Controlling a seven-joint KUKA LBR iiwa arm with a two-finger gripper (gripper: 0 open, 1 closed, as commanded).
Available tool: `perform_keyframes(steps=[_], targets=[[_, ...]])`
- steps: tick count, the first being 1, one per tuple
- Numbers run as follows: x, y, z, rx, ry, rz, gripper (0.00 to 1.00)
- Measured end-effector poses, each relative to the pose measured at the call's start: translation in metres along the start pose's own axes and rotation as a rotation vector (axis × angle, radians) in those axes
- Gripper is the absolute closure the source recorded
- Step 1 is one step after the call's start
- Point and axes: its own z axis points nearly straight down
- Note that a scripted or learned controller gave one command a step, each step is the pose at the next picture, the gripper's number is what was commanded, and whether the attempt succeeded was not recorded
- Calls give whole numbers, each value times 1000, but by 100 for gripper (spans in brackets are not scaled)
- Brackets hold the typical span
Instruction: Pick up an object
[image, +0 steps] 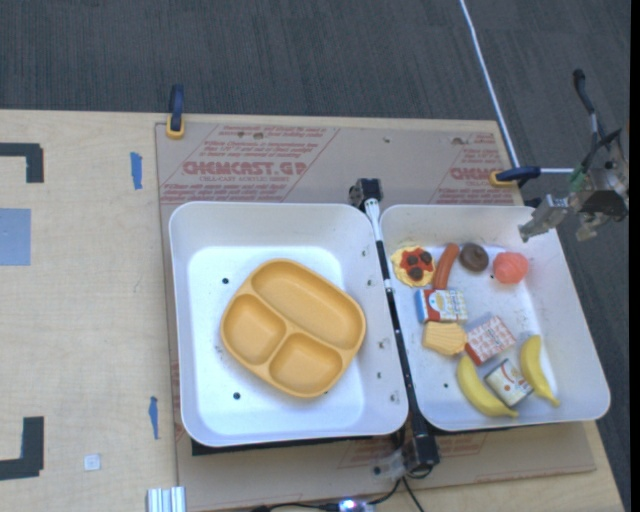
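Toy foods (470, 320) crowd right bin (580, 330); two yellow bananas (482, 390).

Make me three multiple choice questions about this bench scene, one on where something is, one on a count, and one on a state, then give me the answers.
1. Where does the yellow divided plate lie?
A. in the left bin
B. in the right bin
C. on the bare bench

2. How many bananas are in the right bin?
A. one
B. two
C. four

3. How does the gripper stand relative to the toys?
A. pressed on the plate
B. lifting a banana
C. near the right bin's far right corner, away from the toys

Answers:
1 A, the plate sits on the left bin's floor.
2 B, one banana and another banana flank a small carton.
3 C, the gripper is past the bin's rim.
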Motion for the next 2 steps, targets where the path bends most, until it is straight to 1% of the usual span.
perform_keyframes(steps=[1, 2], targets=[[32, -11, 143, 1, 0, 0, 0], [84, -33, 151, -1, 1, 0, 0]])
